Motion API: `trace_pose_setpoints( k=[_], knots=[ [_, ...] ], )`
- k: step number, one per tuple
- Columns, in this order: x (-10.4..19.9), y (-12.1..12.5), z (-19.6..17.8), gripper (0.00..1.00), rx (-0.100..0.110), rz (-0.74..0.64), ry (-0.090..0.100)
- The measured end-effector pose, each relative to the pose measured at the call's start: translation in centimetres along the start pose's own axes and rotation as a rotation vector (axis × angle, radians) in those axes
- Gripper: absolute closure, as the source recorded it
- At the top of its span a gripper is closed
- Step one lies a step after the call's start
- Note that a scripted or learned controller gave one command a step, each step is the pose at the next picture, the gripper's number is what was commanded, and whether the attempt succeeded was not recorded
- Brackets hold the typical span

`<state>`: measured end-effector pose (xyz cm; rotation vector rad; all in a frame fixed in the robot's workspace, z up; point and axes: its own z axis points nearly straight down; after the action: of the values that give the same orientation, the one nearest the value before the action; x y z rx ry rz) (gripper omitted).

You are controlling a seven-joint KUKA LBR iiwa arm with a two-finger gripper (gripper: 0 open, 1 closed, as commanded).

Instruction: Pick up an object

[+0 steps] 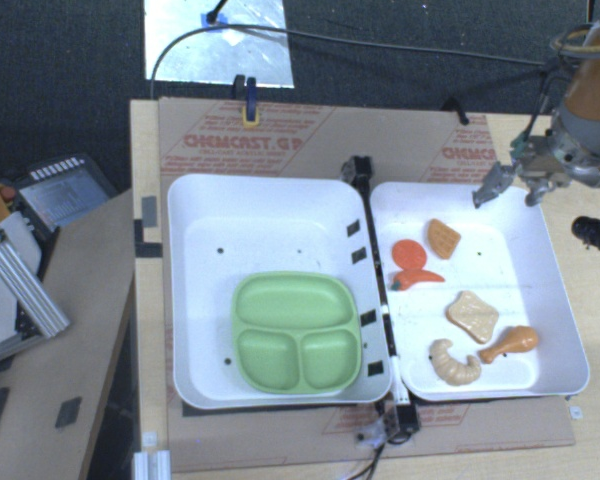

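Above the right bin's (560, 298) far edge we see the gripper (511, 188) hovering, its fingers (487, 190) spread wide and holding nothing. Below it lie a red tomato piece (411, 255), an orange wedge (442, 238), bread (472, 316), a drumstick (509, 344) and a shrimp (454, 362). Beside them, the left bin (200, 218) holds a green divided plate (296, 330).

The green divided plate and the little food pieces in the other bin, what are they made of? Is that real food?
The green three-compartment plate looks like moulded plastic, matte with a uniform colour and rounded rims. The small food-shaped pieces, such as the brown drumstick and orange-red carrot-like piece, seem to be toy plastic or rubber: flat, even colours, not real food.
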<state>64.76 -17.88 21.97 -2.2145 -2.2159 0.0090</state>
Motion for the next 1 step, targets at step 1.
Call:
trace_pose_setpoints(
  k=[1],
  knots=[
    [0.04, 0.26, -0.78, 0.00, -0.012, -0.003, -0.003]
  ],
)
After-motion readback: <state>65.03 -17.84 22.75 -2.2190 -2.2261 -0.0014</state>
